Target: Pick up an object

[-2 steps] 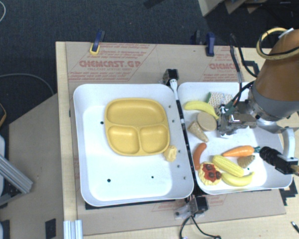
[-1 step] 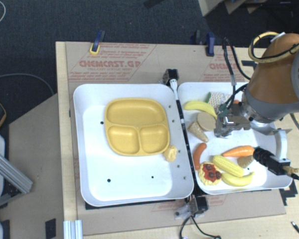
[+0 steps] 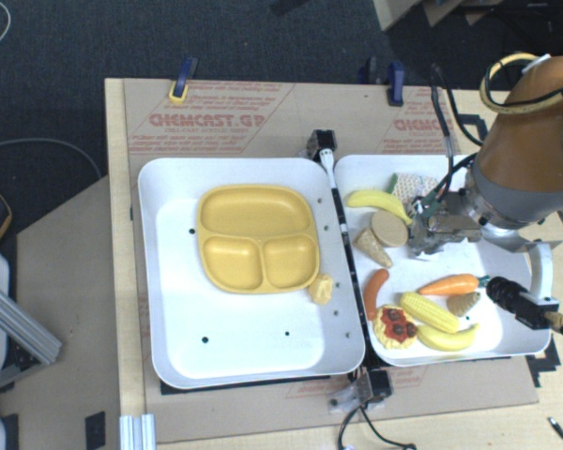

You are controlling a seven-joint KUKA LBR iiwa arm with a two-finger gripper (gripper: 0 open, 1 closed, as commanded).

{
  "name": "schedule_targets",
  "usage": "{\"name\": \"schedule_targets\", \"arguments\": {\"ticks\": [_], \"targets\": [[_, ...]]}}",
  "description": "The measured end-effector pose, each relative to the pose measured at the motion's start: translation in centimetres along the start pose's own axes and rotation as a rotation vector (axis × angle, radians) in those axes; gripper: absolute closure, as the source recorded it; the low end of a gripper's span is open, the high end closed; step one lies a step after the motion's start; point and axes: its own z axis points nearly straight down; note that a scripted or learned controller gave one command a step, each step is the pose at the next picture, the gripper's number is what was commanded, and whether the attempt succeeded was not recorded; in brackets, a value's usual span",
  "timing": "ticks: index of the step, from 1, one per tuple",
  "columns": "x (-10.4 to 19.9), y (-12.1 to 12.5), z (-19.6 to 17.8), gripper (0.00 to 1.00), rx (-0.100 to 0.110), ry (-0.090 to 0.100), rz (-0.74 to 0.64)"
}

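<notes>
Camera view: toy foods crowded in right bin (image 3: 495, 331), any of them a candidate for the pick. Nearest to gripper (image 3: 428, 234): round tan piece (image 3: 390, 227), just beside it on the view's left, with tan wedge (image 3: 370, 247) touching that piece from below. Yellow banana (image 3: 375, 200) above those two, curved along the bin's upper part; speckled green-and-white item (image 3: 410, 187) just right of the banana, partly behind cables. Lower down: reddish sausage (image 3: 374, 292) lying near the bin's left wall, orange carrot (image 3: 448, 285) pointing left to right, yellow corn cob (image 3: 429, 311) under the carrot, second banana (image 3: 448, 338) along the bottom, red lumpy piece (image 3: 397, 326) touching the corn's left end.

Gripper low in the right bin's middle, dark and cluttered (apart or together: cannot tell). Nothing seen held. Grey arm (image 3: 530, 172) with orange band entering from the right, above the bin's upper right corner.

Left bin (image 3: 253, 340) alongside, touching the right one at the shared edge. Holds yellow divided plate (image 3: 259, 236), three compartments, flat, and small pale yellow piece (image 3: 322, 291) just off the plate's lower right corner. Both bins resting on a cardboard-coloured bench (image 3: 244, 115) with red printed lettering.
</notes>
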Motion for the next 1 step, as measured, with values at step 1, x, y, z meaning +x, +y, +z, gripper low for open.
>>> {"name": "schedule_targets", "arguments": {"ticks": [1], "targets": [[0.37, 0.16, 1.70, 1.00, 0.007, 0.002, 0.001]]}}
